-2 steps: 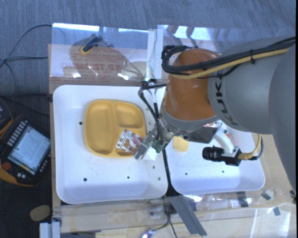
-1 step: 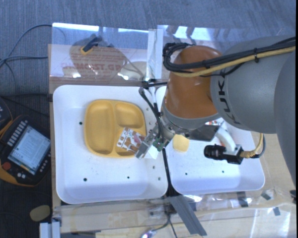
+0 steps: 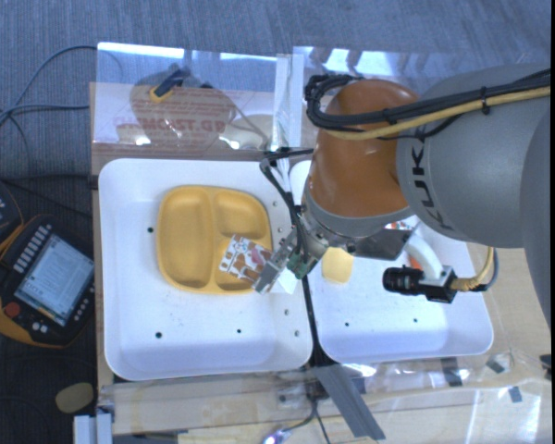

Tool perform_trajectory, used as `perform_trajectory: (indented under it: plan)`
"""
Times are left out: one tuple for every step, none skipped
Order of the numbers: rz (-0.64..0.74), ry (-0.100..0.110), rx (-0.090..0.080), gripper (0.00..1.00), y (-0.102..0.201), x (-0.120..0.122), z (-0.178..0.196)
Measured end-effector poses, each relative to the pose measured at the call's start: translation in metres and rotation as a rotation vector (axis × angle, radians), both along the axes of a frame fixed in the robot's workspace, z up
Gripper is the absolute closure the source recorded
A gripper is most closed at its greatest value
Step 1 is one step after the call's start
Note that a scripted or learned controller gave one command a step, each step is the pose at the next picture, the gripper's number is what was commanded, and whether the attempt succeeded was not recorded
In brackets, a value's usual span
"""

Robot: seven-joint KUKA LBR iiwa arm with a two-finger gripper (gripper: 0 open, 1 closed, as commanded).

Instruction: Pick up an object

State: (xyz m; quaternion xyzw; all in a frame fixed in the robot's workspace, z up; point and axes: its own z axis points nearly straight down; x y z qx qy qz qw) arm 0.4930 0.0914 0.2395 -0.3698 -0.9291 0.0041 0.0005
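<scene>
Camera view puts my tool at centre frame, low over the divide between the bins, beside the small printed packet lying on the yellow tray, probably lining up a grab. My wrist hides much; whether it's apart or together, I cannot tell.

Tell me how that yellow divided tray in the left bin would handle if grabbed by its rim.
The yellow tray looks like moulded plastic, so probably stiff and light. Its glossy, shallow rim may slip in the jaws. The small printed packet lying on it would likely slide off if it tilts.
</scene>
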Motion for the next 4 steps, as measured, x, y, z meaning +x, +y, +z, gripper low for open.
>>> perform_trajectory:
  plan:
    - [0.001,0.001,-0.003,1.00,0.000,0.001,0.008]
    - [-0.095,-0.005,0.004,1.00,-0.064,-0.008,0.044]
    - [0.063,-0.001,0.006,1.00,-0.032,-0.010,-0.018]
    - [0.064,0.001,0.006,1.00,-0.031,-0.009,-0.010]
